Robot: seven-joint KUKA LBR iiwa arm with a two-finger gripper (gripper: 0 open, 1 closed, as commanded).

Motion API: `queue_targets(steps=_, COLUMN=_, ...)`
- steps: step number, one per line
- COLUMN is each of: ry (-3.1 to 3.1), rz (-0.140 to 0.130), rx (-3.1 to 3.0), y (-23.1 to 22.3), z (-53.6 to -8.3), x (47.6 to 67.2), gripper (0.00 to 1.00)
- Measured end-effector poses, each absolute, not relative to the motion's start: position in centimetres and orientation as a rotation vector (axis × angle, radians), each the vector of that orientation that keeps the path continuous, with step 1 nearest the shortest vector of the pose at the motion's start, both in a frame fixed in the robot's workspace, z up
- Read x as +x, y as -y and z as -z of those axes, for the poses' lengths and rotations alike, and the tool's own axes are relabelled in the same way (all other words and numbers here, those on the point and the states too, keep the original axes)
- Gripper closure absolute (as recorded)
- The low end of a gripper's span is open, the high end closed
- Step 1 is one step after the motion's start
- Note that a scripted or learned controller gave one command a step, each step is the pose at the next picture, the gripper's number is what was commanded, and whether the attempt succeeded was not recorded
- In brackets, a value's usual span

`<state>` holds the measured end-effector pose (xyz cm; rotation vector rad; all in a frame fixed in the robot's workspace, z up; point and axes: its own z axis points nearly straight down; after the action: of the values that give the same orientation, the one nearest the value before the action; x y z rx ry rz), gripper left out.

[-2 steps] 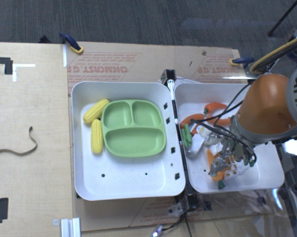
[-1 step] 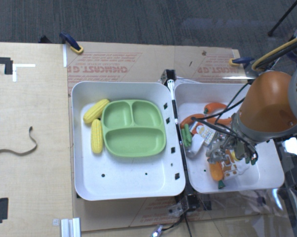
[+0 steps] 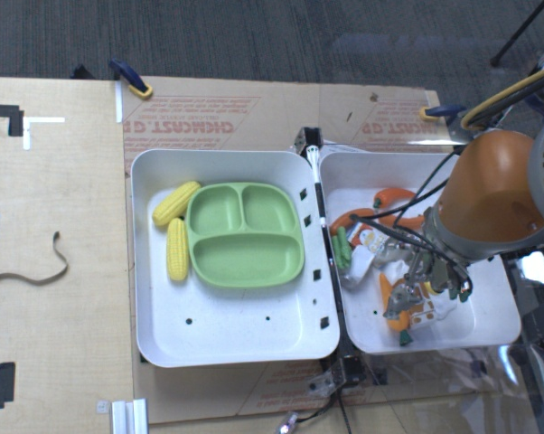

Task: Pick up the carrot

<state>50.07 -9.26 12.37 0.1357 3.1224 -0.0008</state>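
Several orange pieces lie in the right bin [image 3: 489, 328]. A small orange carrot-like piece with a green tip [image 3: 403, 322] rests near the bin's front, partly under my gripper [image 3: 402, 298], which is low over it and touching or almost touching it. A curved orange piece [image 3: 351, 219] with a green part [image 3: 342, 250] lies by the bin's left wall. Another orange piece [image 3: 395, 195] sits toward the back. The wrist and cables hide what lies directly beneath them.
A white packet [image 3: 370, 250] lies left of the gripper. The left bin [image 3: 245, 333] holds a green divided plate [image 3: 247, 235] and two yellow corn cobs [image 3: 175, 203], [image 3: 177, 250]. The bins' shared wall [image 3: 324, 251] is close by.
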Motion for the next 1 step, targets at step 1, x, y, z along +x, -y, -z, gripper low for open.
queue_targets(steps=1, ry=-3.093, rz=-0.001, rx=0.456, y=9.85, z=-9.64, x=48.25, gripper=0.00)
